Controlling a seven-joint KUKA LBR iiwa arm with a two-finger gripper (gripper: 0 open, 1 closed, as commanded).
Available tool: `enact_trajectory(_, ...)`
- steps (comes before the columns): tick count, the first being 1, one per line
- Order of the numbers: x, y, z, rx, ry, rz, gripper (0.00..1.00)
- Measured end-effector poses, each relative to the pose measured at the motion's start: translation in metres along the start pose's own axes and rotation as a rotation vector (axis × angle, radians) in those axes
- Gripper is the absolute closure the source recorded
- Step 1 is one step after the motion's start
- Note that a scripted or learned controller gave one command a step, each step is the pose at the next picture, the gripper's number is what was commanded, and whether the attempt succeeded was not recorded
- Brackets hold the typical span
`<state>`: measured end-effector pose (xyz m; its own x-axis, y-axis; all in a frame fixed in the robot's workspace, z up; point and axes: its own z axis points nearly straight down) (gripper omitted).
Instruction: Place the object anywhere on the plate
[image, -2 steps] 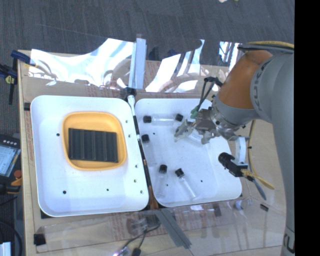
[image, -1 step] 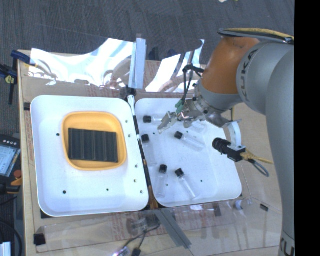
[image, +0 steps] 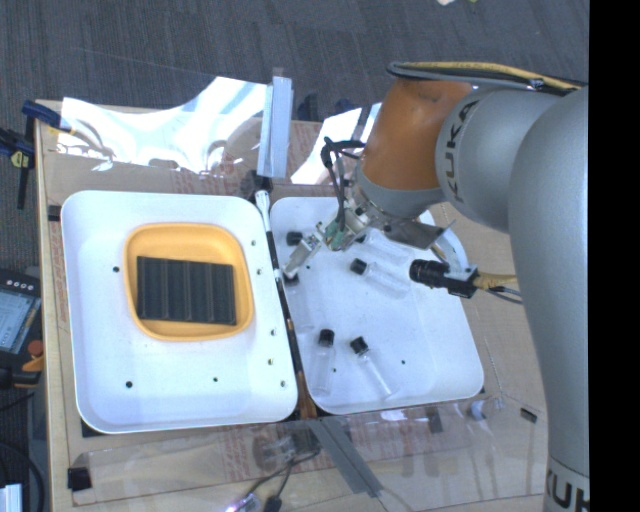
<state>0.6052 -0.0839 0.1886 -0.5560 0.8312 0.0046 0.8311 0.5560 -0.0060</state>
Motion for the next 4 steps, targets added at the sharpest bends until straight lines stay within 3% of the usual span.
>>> enact_trajectory(1, 0.04, 0.041, -0.001, -0.003, -0.004, -0.246, 0.0)
enact_trajectory(2, 0.024, 0.012, 0.0, 0.0, -0.001, -0.554, 0.0)
enact_trajectory(3, 0.015, 0.009, -0.025, -0.002, -0.004, -0.563, 0.0)
enact_trajectory(4, 0.015, 0.009, -0.024, -0.002, -0.004, -0.562, 0.0)
